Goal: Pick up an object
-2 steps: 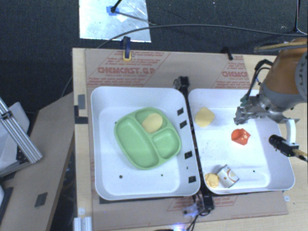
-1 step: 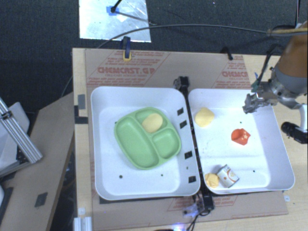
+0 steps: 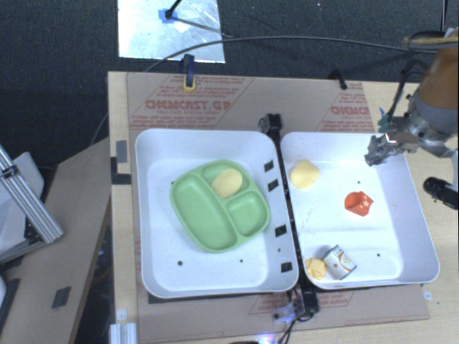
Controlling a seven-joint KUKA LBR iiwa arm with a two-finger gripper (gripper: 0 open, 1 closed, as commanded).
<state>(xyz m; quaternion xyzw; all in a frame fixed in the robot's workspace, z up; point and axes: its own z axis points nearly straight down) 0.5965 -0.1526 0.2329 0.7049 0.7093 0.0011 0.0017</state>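
Note:
The right bin (image 3: 409,213) holds a pale yellow lump (image 3: 305,174) near its left wall, a red-orange object (image 3: 358,203) in the middle, and a small can (image 3: 338,261) beside a small yellow piece (image 3: 315,267) at the front. My gripper (image 3: 379,151) hangs over the right bin's far right corner, up and to the right of the red-orange object, apart from it. Nothing shows between its fingers.
The left bin (image 3: 158,192) holds a green divided tray (image 3: 215,224) with a yellow lump (image 3: 228,183) in its upper compartment. A black divider with clips (image 3: 281,192) runs between the bins. A cable arcs over the bench's back edge.

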